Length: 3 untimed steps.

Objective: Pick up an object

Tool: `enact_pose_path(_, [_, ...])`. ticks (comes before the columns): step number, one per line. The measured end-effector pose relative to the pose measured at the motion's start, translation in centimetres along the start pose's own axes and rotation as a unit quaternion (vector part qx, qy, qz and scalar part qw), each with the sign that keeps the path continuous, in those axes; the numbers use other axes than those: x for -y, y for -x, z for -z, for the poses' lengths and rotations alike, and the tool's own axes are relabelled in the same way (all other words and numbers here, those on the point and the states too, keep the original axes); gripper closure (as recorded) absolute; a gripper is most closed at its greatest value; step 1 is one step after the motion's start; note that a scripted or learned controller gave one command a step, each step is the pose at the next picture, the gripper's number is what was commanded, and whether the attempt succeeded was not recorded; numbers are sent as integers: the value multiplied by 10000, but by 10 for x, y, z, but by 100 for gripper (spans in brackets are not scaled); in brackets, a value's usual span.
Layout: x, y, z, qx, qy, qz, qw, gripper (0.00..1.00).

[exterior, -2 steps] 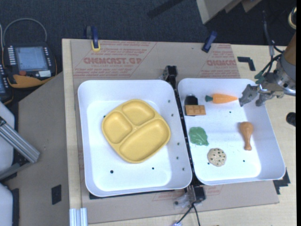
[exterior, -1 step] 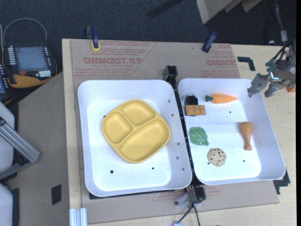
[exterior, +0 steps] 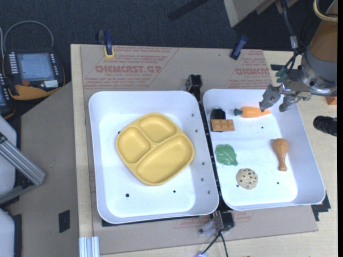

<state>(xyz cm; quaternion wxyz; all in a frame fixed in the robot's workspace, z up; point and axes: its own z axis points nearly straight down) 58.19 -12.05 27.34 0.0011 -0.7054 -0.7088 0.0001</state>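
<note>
Over the right white bin (exterior: pixel 300 191), the gripper (exterior: pixel 275 101) hangs with fingers spread apart and gripping nothing, poised just beside the toy carrot (exterior: pixel 251 112) lying at the bin's far edge.

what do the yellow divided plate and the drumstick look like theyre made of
The yellow divided plate looks like moulded plastic: one even colour, rounded compartment walls and a soft sheen. The drumstick seems to be a plastic toy, a uniform tan-orange with a smooth, fairly matte surface. Neither can be confirmed from this view alone.
</note>
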Motion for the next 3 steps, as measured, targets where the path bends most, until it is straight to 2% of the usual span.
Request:
enact_pose_path(1, [-1, -59, -15, -1, -5, 1, 10000, 100])
enact_pose_path(2, [-7, -114, -12, 2, 17, 5, 10000, 100])
enact_pose_path(3, [-20, -173, -27, 4, 15, 6, 10000, 100])
